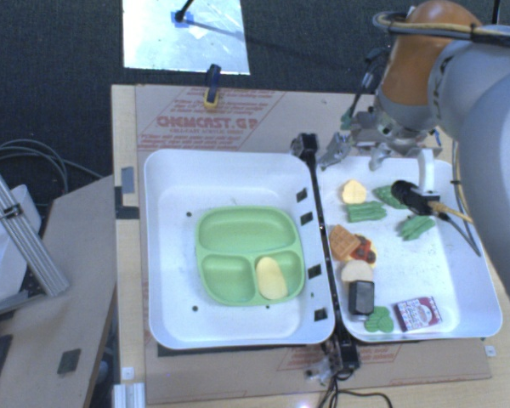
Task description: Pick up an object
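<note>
While the fingers (357, 151) hang spread above the right bin's (476, 308) far edge, its near-right floor lies bare

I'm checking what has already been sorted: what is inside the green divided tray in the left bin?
One pale yellow, potato-shaped toy lies in the lower right compartment of the green tray. The wide top compartment and the lower left one show bare green. Whatever is under the yellow piece is covered.

Two bins side by side on your tabletop (127, 253).
Left bin (170, 177) holds a divided tray (238, 232); right bin (472, 300) holds scattered small items.
</note>
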`<state>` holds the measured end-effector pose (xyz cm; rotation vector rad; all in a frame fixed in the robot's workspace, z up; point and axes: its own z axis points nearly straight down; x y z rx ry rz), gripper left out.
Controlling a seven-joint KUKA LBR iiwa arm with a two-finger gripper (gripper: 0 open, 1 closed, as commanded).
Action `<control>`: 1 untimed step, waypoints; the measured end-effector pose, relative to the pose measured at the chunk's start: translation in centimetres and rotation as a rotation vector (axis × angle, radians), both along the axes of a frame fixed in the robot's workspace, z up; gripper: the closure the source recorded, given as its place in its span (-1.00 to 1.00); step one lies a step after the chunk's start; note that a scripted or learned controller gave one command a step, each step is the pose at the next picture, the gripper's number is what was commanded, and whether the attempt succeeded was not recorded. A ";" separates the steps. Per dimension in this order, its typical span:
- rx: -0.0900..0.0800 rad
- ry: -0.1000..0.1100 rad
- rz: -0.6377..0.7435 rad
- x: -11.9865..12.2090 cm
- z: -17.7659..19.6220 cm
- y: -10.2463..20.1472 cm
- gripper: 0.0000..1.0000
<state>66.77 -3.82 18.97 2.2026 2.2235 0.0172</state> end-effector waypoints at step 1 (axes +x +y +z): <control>-0.005 -0.004 -0.011 0.3 13.9 -5.6 -1.00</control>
